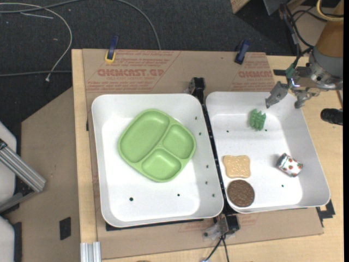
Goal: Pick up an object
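Tool (287,95) hangs over the far right corner of the right bin (311,162), fingers spread wide, nothing between them. One finger (274,96) sits just above the far rim, the other nearer the right wall. Arm comes in from the right, grey, with an orange band.

Broccoli (257,119) lies in the far part of the right bin, just near-left of the tool, apart from it. Open white floor all round it; far rim is close, the left wall a bit further. Small, roughly upright clump, long axis near-far; which end is the stalk I can't tell.

Can (289,165) lies tipped on its side near the right wall, long axis running far-left to near-right, room to its left. Cracker (236,166) lies flat by the left wall, and a brown cookie (240,193) is just nearer, close to the near rim, almost touching the cracker.

Left bin (109,201) holds a green tray (157,145) with three sections, turned diagonally, wide bare margins on the left and near sides. Surface (82,146) is cardboard, with two clamps on the far edge.
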Robot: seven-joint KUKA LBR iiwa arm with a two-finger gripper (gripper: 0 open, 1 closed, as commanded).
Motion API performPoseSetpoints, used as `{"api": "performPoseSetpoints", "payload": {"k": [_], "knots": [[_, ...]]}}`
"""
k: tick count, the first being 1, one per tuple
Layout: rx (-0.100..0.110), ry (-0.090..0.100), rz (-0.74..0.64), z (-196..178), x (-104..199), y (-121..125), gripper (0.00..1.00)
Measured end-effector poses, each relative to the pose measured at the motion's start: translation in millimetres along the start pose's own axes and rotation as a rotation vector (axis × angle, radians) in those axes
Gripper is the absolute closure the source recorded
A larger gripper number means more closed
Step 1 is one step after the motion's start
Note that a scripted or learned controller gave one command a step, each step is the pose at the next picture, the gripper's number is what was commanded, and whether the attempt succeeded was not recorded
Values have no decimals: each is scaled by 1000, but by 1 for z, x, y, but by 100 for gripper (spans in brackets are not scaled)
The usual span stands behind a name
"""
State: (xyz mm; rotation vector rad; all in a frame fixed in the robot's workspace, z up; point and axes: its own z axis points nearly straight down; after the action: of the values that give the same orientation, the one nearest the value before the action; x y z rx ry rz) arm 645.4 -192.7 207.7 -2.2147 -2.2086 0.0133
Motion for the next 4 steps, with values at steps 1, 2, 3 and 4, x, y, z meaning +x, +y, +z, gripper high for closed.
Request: {"api": "performPoseSetpoints", "payload": {"k": [1, 2, 3, 4], "knots": [[-15, -3, -3, -10, 1, 3, 0], [-10, -2, -3, 33, 0, -1, 0], [-8, -1, -3, 96, -3, -4, 0], [-11, -2, -4, 124, -2, -4, 0]]}}
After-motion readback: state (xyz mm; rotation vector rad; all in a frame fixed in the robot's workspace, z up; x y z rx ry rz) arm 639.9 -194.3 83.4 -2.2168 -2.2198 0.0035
